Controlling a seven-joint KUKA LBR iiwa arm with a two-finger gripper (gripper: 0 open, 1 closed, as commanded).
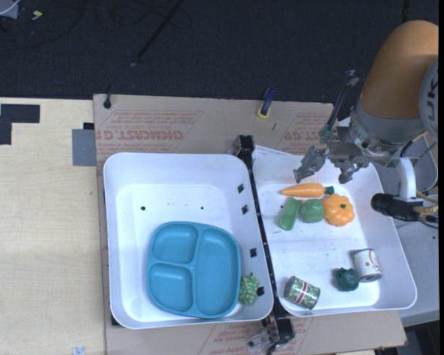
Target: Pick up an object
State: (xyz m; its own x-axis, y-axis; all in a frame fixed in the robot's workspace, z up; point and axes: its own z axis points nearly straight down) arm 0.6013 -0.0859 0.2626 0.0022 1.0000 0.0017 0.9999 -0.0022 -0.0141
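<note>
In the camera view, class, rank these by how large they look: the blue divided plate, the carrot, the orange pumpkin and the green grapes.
1. blue divided plate, by far the largest
2. carrot
3. orange pumpkin
4. green grapes

The pumpkin and grapes look close, so their order is unsure.

Two white bins, left (118, 198) and right (318, 250), touching side by side on printed cardboard (177, 128) over a pale tabletop (37, 235). Blue-and-yellow clip (266, 103) at the cardboard's far edge. Black patches (18, 117) and a grey square (82, 146) left of it.
</note>
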